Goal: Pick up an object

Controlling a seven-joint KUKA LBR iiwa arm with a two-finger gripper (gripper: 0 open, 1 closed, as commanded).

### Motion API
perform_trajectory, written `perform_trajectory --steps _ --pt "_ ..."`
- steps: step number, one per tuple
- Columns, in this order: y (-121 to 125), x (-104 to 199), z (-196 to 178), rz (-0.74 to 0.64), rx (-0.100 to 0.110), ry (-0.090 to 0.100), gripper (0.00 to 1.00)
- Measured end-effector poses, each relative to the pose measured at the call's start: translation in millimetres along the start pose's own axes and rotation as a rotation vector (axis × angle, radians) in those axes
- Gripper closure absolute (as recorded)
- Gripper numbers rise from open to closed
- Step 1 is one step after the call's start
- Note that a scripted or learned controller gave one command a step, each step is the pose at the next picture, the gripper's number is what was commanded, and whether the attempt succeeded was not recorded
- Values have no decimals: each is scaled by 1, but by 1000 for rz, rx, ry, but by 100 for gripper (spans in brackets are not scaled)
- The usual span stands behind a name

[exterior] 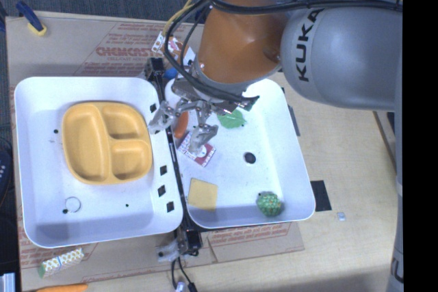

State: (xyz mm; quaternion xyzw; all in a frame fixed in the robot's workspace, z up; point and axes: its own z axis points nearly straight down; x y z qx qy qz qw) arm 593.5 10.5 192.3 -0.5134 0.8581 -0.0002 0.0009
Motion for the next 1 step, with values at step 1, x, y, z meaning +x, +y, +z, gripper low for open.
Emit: perform_trajectory --steps 1 --pt "4 6 0 -350 0 0 0"
